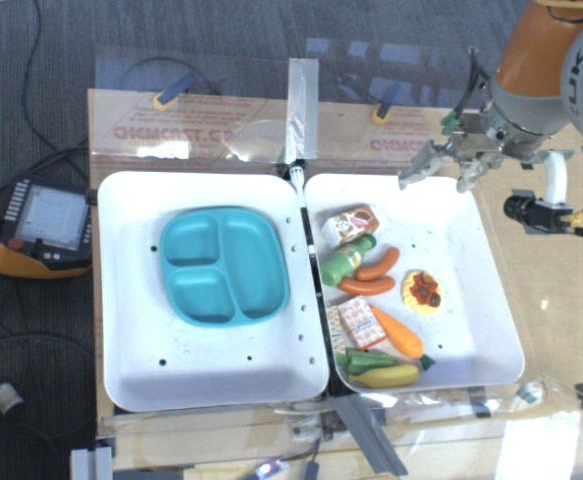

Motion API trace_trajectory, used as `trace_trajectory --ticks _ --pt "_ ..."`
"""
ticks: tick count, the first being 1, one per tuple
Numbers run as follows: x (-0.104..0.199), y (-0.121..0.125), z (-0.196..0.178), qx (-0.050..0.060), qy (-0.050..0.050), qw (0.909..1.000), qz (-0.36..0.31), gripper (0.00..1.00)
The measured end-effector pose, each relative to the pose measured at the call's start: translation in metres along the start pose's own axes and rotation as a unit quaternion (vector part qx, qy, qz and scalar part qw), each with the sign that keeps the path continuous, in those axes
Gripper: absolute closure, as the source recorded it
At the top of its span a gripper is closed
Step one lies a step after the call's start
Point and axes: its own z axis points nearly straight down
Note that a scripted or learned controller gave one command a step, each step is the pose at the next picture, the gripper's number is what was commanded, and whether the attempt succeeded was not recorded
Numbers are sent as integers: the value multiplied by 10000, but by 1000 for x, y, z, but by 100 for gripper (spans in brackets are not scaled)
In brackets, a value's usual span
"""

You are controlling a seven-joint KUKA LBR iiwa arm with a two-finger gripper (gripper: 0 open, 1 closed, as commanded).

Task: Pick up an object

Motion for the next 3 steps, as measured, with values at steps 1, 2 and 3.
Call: trace_trajectory --ticks 1,2,3 --pt "8 -58 101 -6 5 9823 -1872 0" --pt "37 -110 149 -27 -12 9102 -4141 0" --pt "29 -142 168 -151 -88 8731 -4872 0"
